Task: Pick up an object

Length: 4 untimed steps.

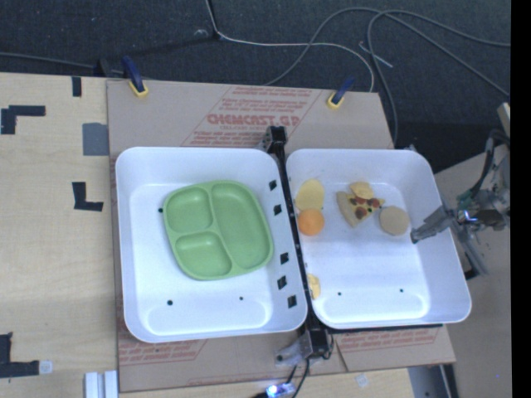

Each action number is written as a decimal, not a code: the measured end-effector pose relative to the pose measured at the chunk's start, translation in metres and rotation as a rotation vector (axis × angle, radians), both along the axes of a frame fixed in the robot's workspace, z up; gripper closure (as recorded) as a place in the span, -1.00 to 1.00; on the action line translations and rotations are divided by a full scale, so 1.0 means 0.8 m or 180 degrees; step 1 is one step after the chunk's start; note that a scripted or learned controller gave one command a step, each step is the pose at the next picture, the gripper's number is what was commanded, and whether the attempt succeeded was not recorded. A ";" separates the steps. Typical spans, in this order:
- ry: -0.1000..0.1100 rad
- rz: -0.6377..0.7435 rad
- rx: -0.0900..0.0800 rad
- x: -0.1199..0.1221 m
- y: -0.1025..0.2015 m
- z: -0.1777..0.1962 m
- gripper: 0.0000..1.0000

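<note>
Gripper (425, 229): at the right edge of the frame, over the rim of the right bin (444, 272); we cannot tell whether it is spread or pressed together, and we see nothing in it.

Right bin, upper half: yellow slice (310, 194), orange ball (310, 222) just below it, pizza wedge (358, 203), tan round piece (393, 220) nearest the gripper.

Left bin (141, 255): green divided plate (217, 229).

We note cardboard (249, 114) beneath both bins, on a wooden bench (46, 247); cables (398, 31) cross dark flooring at top.
</note>
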<state>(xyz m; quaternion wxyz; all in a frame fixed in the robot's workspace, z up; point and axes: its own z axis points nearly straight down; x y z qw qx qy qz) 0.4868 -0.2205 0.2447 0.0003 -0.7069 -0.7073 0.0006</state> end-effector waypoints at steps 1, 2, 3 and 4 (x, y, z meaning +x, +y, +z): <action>0.0019 -0.0001 0.0008 0.002 0.001 -0.080 -1.00; 0.0021 0.0001 0.0009 0.002 0.000 -0.161 -1.00; -0.0004 0.0001 -0.0005 0.002 0.001 -0.201 -1.00; -0.0016 0.0000 -0.0012 0.004 0.000 -0.185 1.00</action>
